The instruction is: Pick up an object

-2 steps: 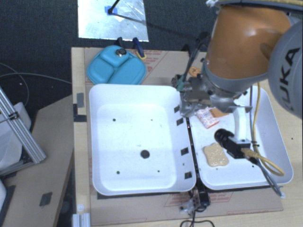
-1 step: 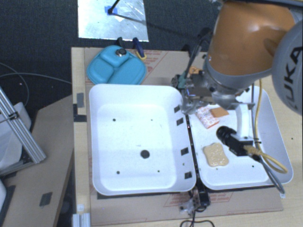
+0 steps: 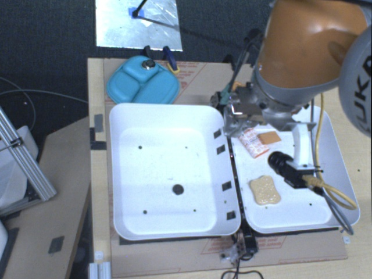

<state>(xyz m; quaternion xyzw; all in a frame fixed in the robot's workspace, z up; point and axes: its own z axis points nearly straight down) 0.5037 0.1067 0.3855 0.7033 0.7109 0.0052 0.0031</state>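
Up closest: orange band [image 3: 308, 34] of the arm, huge, cut off by the top and right edges and covering the far part of the right bin [image 3: 296, 211]. Poking out from under it, the gripper [image 3: 235, 113], over that bin's far left corner, right by the seam between the bins. Mostly buried under the wrist, so can't tell whether open or closed, or whether gripping anything.

Counting two white bins, touching side by side. Three things to grab in the right one:
- red-and-white packet [image 3: 254, 142], just on the near side of the gripper
- orange-brown square [image 3: 269, 138], touching the packet's right side, far edge lost under the wrist
- pale tan lump [image 3: 265, 190], nearer, apart from both

Over in the left bin [image 3: 133, 127], just one small dark round spot [image 3: 178, 189] around the middle, too small to call as object or hole.

Beyond the left bin, one blue lidded container [image 3: 143, 81] on the bench, and farther back one shiny metal sheet [image 3: 138, 15], top edge cut off.
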